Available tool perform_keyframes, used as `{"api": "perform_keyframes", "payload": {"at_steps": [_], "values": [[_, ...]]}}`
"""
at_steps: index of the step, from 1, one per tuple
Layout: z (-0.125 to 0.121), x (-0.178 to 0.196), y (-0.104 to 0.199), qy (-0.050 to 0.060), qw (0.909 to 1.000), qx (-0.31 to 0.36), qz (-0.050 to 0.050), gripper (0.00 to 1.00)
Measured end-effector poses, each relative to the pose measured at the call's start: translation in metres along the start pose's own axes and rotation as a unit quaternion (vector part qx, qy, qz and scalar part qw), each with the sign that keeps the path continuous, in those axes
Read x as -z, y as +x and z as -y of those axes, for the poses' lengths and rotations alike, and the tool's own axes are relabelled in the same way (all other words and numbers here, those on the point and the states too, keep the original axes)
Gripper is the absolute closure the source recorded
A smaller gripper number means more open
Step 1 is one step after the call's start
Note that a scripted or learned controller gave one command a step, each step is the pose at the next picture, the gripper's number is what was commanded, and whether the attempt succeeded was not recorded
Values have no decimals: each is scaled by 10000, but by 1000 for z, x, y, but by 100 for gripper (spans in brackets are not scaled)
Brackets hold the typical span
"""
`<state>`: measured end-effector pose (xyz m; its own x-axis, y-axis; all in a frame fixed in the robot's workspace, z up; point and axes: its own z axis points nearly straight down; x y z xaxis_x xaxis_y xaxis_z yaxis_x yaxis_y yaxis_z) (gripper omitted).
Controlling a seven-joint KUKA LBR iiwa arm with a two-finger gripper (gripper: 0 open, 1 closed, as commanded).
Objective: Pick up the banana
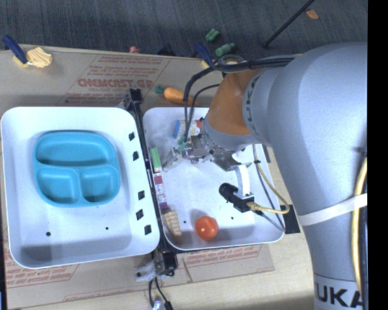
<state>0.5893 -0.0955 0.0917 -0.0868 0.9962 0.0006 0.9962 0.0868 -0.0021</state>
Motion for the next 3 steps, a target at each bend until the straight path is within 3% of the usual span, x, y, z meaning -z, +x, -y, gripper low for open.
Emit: {"api": "perform_keyframes", "payload": {"at_steps": [1, 2, 3], "values": [[12, 0, -4, 9, 9732, 2301, -4, 0], [-39, 101, 11, -12, 9338, 3578, 16, 0], [38, 127, 68, 1, 9047, 4260, 3, 0]]}}
